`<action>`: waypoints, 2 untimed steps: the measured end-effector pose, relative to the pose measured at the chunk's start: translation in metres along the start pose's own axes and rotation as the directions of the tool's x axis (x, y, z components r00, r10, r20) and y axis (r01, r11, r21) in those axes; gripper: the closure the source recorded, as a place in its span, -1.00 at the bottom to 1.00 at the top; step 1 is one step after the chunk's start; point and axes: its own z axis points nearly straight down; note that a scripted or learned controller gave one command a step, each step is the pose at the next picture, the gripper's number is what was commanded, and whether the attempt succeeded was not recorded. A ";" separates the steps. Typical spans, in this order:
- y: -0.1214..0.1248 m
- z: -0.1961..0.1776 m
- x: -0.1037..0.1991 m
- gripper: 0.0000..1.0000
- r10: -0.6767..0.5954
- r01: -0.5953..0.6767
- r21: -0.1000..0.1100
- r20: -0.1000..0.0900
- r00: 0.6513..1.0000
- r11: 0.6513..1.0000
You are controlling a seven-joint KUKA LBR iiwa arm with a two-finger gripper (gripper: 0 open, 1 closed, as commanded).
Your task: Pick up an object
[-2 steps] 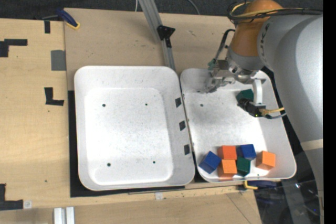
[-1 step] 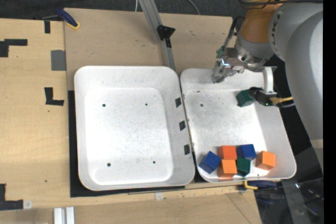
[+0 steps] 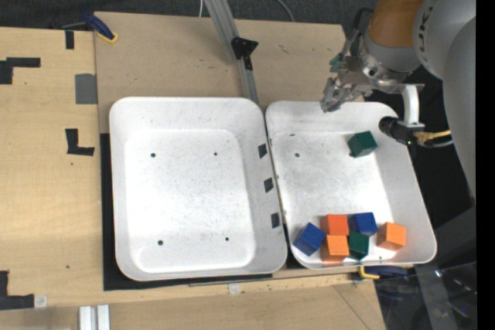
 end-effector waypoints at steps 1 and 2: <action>0.012 -0.056 0.001 1.00 0.000 0.000 -0.001 0.000 1.000 1.000; -0.001 -0.049 0.049 1.00 -0.003 0.003 0.007 -0.002 1.000 1.000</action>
